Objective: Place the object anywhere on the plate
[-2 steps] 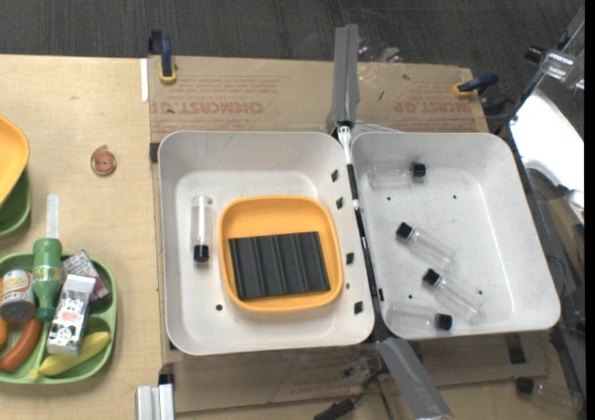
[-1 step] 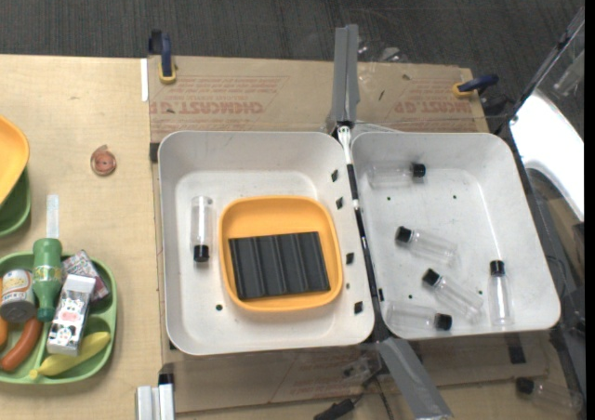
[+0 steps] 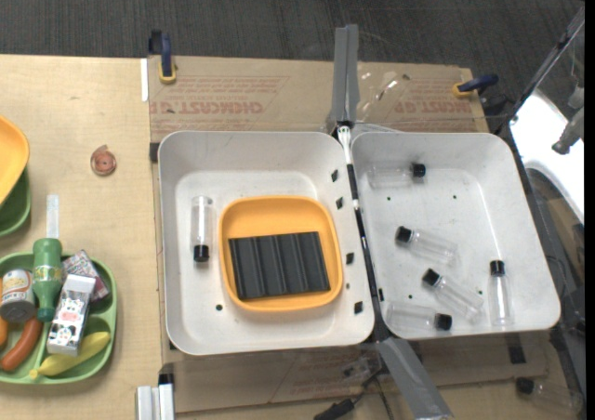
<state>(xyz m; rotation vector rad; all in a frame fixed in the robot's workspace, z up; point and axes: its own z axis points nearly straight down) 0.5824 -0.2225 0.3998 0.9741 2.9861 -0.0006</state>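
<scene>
Lying in the right bin [image 3: 521, 186]: clear vials with black caps, nearest the plate [image 3: 277, 253] one at 9 o'clock [image 3: 423, 242], others toward 5 and 12. One vial [image 3: 200, 229] beside plate at its 9 o'clock, left bin [image 3: 177, 316]. Likely light, rigid, slick, prone to roll; best gripped across mid-barrel. Tool state: cannot tell.
</scene>
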